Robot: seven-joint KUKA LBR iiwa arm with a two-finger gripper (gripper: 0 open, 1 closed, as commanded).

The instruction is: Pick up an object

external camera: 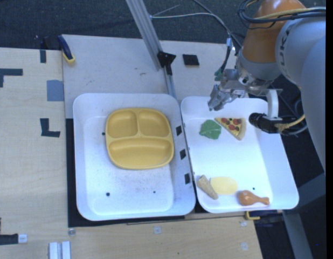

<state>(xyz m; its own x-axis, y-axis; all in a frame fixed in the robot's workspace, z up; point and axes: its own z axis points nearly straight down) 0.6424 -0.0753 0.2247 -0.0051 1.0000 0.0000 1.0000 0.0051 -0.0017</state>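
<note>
In the right bin [263,161] lie a green leaf-shaped piece [210,129], a pizza slice [233,126], a pale yellow disc [224,185], a tan wedge [206,187] and an orange drumstick [252,199]. My gripper [217,102] hangs over the far left part of that bin, just above and behind the green piece and the pizza slice. Nothing shows between its tips.
The left bin [91,144] holds a yellow divided plate [139,138]. A slanted metal post [147,28] stands behind the bins. The grey arm with its orange band [271,28] fills the upper right. A blue-and-yellow clip [66,49] lies at the bench's far left.
</note>
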